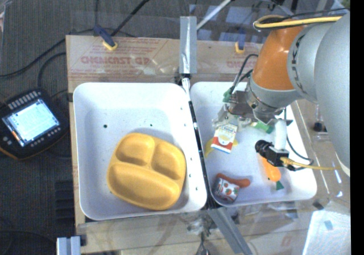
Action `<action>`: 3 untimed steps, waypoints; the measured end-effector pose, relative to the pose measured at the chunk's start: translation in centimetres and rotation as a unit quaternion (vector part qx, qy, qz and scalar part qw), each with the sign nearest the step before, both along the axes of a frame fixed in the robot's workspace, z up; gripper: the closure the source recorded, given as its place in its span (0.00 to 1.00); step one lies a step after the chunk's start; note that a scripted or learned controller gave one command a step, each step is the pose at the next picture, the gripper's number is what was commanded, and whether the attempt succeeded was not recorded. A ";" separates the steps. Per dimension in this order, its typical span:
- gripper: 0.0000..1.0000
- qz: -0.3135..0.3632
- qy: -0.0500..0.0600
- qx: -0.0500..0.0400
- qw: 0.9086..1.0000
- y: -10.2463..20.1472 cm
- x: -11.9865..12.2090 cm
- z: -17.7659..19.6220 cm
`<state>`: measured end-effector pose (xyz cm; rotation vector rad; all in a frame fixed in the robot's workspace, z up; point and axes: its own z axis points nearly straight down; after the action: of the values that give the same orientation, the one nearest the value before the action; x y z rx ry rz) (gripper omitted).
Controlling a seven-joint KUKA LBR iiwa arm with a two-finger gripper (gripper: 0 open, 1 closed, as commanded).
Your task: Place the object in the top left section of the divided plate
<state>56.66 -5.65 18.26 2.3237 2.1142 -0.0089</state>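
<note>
While the arm [301, 60] is reaching in from the right, its tool [234, 110] is being held low over the right bin [301, 191], near the back wall of this bin. Whether the tool is released or clenched cannot be told, because the wrist is covering it from above. Nothing is being seen clearly in its grasp.

A small carton [223, 138], white and yellow with a red bottom edge, is lying in the right bin just below the tool and close to the wall between the two bins. If the tool is touching it cannot be told. Nearer to the front of the same bin, a small round cup [226, 191] with red print is lying, and a red sausage [240, 181] is resting just beside it. An orange carrot [273, 172] is lying more to the right, partly under a black part with a yellow cable.

The plate [147, 169], yellow and divided in three sections, is being carried by the left bin [96, 106], towards the front of it. Its top left section is well apart from the carton, on the other side of the wall.

Both bins are standing on the bench [131, 60]. A pendant [29, 123] with a lit screen is lying on the floor at the left.
</note>
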 end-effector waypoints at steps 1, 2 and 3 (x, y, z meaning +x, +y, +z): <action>1.00 0.037 0.000 0.001 0.999 5.1 0.5 5.1; 1.00 0.059 -0.001 0.001 0.998 12.4 2.5 7.6; 1.00 0.052 0.000 0.001 0.999 16.8 -4.3 7.8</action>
<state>52.36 11.11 26.08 2.2116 2.2331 -0.0067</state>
